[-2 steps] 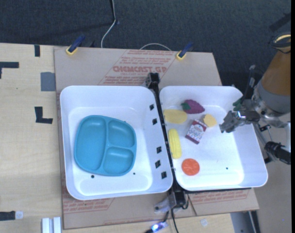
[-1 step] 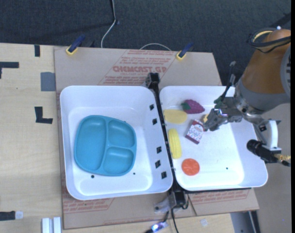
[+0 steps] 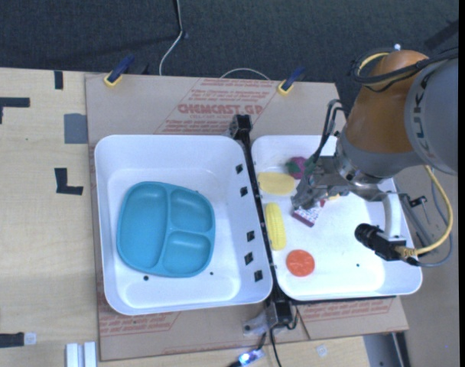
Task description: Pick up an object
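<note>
Purple and white, a small packet (image 3: 305,217) lies in the right bin (image 3: 370,281), directly below our gripper (image 3: 313,197). We cannot tell how the gripper is set, nor whether it touches the packet. A yellow corn cob (image 3: 275,225) lies just left, its long axis running front to back. A yellow lemon-like piece (image 3: 276,183) sits behind, an orange round piece (image 3: 300,263) in front. In the left bin (image 3: 110,159) rests a blue divided plate (image 3: 165,228).
</note>
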Controlling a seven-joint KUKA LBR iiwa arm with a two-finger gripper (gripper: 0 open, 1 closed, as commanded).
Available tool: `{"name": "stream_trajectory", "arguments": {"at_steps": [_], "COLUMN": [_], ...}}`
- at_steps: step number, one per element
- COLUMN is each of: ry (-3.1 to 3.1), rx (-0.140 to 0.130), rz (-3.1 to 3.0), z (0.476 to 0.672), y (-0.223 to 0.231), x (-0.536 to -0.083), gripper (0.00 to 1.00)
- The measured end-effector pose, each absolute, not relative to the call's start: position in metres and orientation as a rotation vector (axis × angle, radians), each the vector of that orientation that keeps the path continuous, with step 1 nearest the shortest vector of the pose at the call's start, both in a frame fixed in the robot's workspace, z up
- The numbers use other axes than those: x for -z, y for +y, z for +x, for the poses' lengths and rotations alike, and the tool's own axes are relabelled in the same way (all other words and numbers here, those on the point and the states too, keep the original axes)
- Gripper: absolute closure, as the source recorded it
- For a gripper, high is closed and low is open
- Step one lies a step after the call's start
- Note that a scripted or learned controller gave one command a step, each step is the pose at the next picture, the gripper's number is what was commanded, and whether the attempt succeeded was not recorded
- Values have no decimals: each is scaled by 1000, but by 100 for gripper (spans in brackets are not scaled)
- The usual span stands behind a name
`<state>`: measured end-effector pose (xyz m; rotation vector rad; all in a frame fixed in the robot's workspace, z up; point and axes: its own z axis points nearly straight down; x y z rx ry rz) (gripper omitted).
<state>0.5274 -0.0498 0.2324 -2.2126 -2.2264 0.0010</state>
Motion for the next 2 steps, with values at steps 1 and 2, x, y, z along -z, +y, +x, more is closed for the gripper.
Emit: {"name": "stream_trajectory", "arguments": {"at_steps": [1, 2], "ry": [-2228, -2228], "rx": [-1, 0], "rz": [-2211, -2213], "z": [528, 536], "y": [12, 65], "x": [-226, -235], "gripper": [100, 100]}}
